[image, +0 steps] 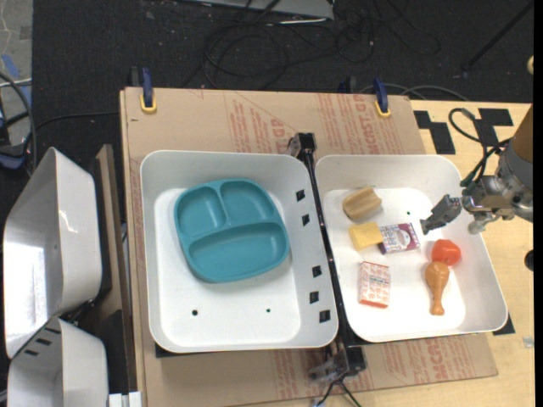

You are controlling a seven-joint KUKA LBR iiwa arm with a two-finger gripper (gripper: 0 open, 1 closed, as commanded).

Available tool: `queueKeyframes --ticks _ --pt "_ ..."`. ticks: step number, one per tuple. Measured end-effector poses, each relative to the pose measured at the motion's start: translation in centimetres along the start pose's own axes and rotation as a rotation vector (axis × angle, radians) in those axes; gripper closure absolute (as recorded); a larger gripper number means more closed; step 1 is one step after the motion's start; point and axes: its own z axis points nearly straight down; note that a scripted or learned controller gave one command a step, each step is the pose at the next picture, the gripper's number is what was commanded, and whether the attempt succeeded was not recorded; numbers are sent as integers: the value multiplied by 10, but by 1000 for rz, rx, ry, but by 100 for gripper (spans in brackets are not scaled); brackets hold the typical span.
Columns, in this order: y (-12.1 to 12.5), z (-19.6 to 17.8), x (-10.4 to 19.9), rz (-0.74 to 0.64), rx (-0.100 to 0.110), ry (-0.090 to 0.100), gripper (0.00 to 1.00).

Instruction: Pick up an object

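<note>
The right bin point(407, 166) holds several toy foods: a tan bread piece point(361, 202), a yellow cheese block point(366, 236), a purple-and-white packet point(399, 238), a red tomato point(446, 252), an orange chicken drumstick point(437, 286) and a red-and-white snack packet point(375, 284). My gripper point(443, 213) hangs over the bin's right side, just above the tomato and to the right of the purple packet. Nothing shows between its dark fingers.
The left bin point(161, 253) holds a teal divided plate point(231, 230). Black clips line the divider point(318, 253) between the bins. White containers point(47, 253) stand off the bench at the left. Cables lie on the dark floor beyond the bench.
</note>
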Motion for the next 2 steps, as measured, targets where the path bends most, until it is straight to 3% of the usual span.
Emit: queueKeyframes --ticks 1,2 --pt "2 -6 1 -4 -11 -2 0" --pt "-3 49 9 -2 -7 -1 0"
